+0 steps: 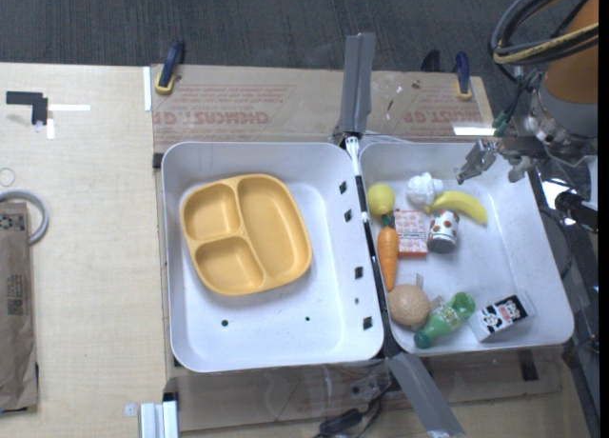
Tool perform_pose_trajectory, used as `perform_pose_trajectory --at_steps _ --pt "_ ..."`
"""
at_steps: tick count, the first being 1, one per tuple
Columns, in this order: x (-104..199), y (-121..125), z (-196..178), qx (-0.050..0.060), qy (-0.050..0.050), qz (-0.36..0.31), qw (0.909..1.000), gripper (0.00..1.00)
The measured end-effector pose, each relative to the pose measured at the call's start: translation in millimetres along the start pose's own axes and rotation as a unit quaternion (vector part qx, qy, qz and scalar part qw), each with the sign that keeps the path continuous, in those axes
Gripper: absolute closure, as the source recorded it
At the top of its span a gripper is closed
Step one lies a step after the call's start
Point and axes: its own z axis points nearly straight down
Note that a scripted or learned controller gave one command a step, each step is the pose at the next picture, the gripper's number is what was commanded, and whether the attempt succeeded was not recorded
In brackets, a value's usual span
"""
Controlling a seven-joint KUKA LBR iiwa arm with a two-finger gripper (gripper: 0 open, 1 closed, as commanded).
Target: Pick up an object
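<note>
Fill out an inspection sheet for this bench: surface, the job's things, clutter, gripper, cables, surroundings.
Surface: two white bins side by side, left bin and right bin, on a cardboard sheet.
Job's things: in the right bin lie a banana, lemon, carrot, red packet, small can, white crumpled item, brown ball, green bottle and a black-and-white carton.
Clutter: yellow divided plate in the left bin.
Gripper: gripper above the right bin's far edge, near the banana; holding nothing visible.
Cables: black and yellow loops above the arm.
Surroundings: blue clamps, brown bag at left.
</note>
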Motion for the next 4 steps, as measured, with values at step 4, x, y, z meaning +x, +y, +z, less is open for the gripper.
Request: perform_pose_trajectory --at_steps 4 --pt "12 43 55 0.0 0.0 0.002 1.0 0.0"
